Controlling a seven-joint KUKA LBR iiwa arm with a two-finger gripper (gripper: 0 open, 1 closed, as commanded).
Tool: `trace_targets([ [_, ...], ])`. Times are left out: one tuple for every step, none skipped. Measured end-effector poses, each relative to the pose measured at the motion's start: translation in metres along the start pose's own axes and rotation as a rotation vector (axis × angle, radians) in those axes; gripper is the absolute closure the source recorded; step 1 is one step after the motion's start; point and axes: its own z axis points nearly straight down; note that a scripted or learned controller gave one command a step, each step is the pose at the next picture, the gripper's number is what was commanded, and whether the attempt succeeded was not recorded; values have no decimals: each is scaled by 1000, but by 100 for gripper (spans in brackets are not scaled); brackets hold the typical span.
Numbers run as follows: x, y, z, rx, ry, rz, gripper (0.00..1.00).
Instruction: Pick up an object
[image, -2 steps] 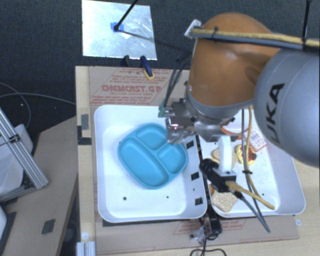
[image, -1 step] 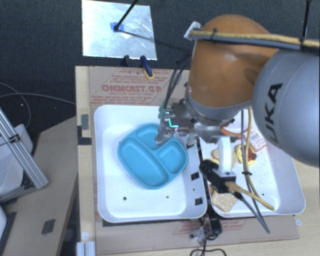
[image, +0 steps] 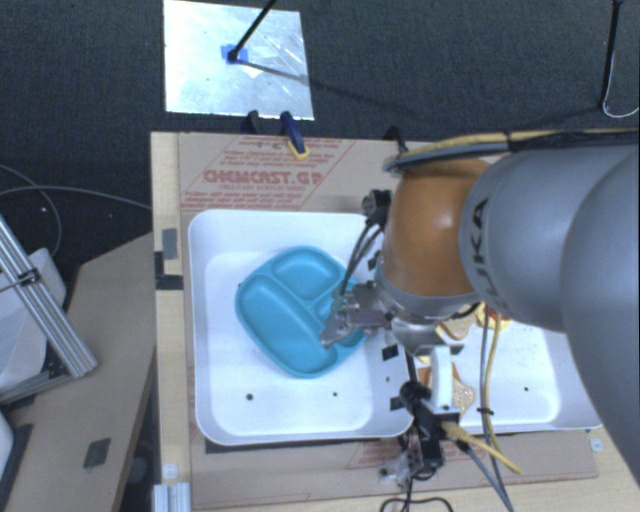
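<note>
A blue divided plate (image: 288, 308) with three compartments lies in the left white bin (image: 222, 400). My gripper (image: 338, 328) reaches down at the plate's right rim, its metal fingers (image: 345, 318) touching or just over that edge. The big grey arm with its orange band (image: 432, 235) hangs over the divide between the bins and hides the plate's right side. In the right bin, a yellow and orange object (image: 462, 392) peeks out from under the arm.
The right white bin (image: 535, 385) is largely hidden by the arm. Cables (image: 470, 440) trail along the front edge. A cardboard sheet (image: 262, 170) lies under the bins, and a metal frame (image: 45, 320) stands at far left.
</note>
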Motion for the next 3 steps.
trace_targets([
  [4,3,-19,-16,7,-9,100],
  [98,40,-70,-24,12,-18,100],
  [6,84,-168,-30,5,2,100],
])
